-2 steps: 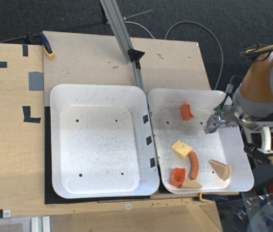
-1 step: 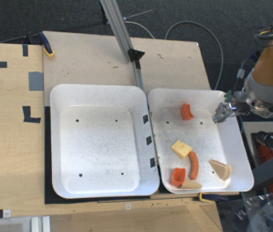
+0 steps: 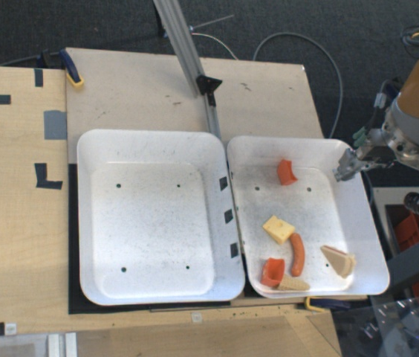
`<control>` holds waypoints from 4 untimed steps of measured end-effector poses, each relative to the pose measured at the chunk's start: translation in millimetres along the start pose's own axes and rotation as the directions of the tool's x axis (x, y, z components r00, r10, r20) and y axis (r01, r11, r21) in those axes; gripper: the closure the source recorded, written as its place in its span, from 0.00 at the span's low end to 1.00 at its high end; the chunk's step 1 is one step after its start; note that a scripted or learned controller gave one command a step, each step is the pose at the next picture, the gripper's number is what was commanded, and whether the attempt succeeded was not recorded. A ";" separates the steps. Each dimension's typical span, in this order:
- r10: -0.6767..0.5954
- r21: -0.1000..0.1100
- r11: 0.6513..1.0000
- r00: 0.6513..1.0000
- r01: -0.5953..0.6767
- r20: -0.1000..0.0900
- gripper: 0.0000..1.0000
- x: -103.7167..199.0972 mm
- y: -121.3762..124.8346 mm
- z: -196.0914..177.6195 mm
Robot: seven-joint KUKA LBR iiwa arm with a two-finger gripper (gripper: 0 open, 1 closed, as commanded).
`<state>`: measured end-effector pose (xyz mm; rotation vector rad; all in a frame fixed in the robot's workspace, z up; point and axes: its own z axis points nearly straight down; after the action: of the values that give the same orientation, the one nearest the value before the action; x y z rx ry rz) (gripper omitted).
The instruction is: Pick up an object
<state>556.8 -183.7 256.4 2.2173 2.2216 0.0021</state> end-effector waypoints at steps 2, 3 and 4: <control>-0.006 0.004 1.000 1.000 0.006 -0.003 1.00 112.7 4.7 8.6; -0.006 0.004 1.000 1.000 0.006 -0.003 1.00 167.4 9.7 3.0; -0.005 0.005 1.000 1.000 0.005 -0.002 1.00 217.9 10.9 2.1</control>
<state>567.2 34.2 254.1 2.2151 2.2307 -0.0004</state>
